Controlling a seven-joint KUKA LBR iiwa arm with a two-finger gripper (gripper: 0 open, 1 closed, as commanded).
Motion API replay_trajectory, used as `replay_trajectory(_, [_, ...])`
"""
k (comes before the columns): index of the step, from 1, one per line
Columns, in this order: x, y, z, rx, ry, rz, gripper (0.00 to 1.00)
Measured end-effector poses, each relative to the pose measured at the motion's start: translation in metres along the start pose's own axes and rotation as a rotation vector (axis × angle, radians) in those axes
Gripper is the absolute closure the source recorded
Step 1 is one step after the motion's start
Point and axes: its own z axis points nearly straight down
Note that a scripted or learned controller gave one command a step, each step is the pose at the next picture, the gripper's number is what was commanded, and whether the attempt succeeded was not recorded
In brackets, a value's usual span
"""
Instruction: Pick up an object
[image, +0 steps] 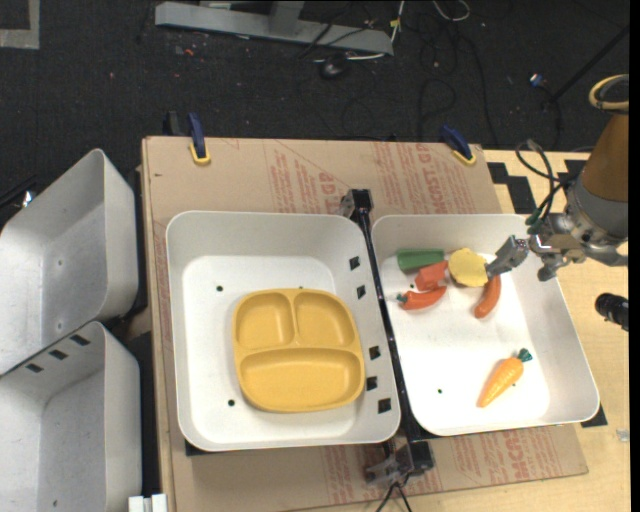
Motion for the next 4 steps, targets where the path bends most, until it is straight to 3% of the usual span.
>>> replay_trajectory(2, [0.002, 0.007, 0.113, 0.000, 0.001, 0.000, 0.00])
replay_trajectory(3, [0.001, 0.008, 0.099, -0.006, -0.002, -0.001, 1.00])
replay_trajectory(4, [-0.002, 0.020, 0.047, -0.011, -0.003, -0.004, 1.00])
